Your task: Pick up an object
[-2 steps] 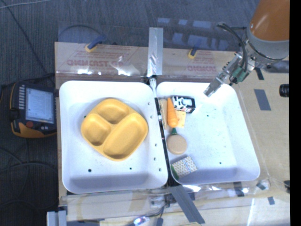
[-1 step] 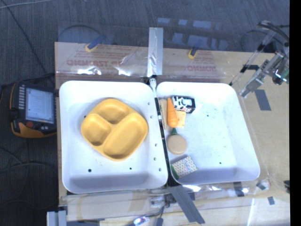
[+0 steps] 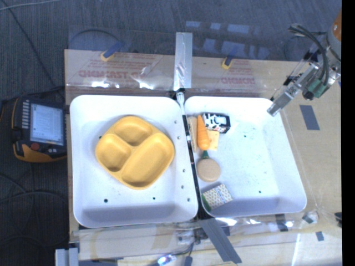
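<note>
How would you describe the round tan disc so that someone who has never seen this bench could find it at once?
Start at the right bin and follow its left wall. A row of small things lies there; the round tan disc sits below the carrot and above the patterned packet. It alone is circular and plain.

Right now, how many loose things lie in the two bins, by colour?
Yellow: 1, the divided plate, left bin.
Orange: 1, the carrot, right bin.
Black-and-white: 1, the packet.
Tan: 1, the round disc.
Patterned pale: 1, the small pad.
Total: 5
</note>
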Available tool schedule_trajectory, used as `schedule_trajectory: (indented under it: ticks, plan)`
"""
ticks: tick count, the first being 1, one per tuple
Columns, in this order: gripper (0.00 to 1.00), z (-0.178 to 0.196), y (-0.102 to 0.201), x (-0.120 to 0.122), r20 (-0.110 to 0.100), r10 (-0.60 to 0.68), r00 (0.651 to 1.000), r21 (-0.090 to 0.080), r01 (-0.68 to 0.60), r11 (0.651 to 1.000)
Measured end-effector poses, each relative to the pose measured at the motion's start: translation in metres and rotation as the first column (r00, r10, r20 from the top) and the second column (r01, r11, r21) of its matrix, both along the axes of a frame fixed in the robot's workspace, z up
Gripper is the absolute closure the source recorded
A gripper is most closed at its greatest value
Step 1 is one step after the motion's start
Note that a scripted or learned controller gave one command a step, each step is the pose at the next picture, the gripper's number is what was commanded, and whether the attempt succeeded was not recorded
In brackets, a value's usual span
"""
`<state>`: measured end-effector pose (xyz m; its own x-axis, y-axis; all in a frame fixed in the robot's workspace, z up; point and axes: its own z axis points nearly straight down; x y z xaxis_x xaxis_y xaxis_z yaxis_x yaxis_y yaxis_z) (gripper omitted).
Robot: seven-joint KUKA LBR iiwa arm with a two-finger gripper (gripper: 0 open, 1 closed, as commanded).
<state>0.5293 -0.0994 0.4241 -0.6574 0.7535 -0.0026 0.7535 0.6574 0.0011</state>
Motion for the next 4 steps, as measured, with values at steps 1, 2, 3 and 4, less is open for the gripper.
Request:
schedule_trajectory:
  ticks: [1,2,3,4]
  plan:
    - [1.00,0.010,-0.082,-0.015,0.000,0.173,0.985,-0.003,-0.173,0.985]
    - [1.00,0.011,-0.111,-0.033,0.000,0.523,0.852,-0.003,-0.523,0.852]
    - [1.00,-0.058,-0.124,-0.016,-0.003,0.641,0.768,-0.002,-0.641,0.768]
    - [1.00,0.011,-0.124,-0.005,-0.002,0.706,0.708,-0.003,-0.706,0.708]
